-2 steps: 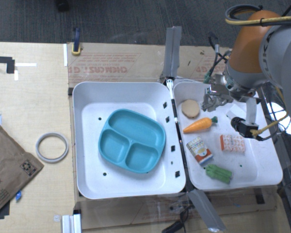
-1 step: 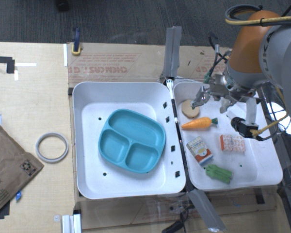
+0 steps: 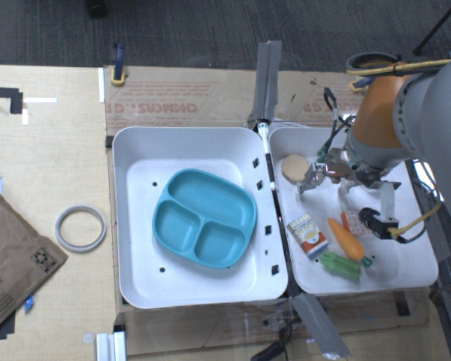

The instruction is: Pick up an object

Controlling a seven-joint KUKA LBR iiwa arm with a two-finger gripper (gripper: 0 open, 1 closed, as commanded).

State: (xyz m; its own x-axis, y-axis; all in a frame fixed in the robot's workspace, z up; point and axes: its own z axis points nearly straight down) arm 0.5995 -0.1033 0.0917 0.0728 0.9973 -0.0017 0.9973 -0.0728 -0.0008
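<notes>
My gripper hangs over the back half of the right bin, its two fingers spread open with nothing between them. A tan round piece lies just to the left of the left finger. In front of the gripper lie a small white and orange carton, an orange carrot, a green vegetable and a small red and white packet. The grey arm with its orange band reaches in from the right.
The left bin holds a blue divided plate. A black cable loops over the right bin's right side. A roll of tape and a cardboard box lie on the bench at left.
</notes>
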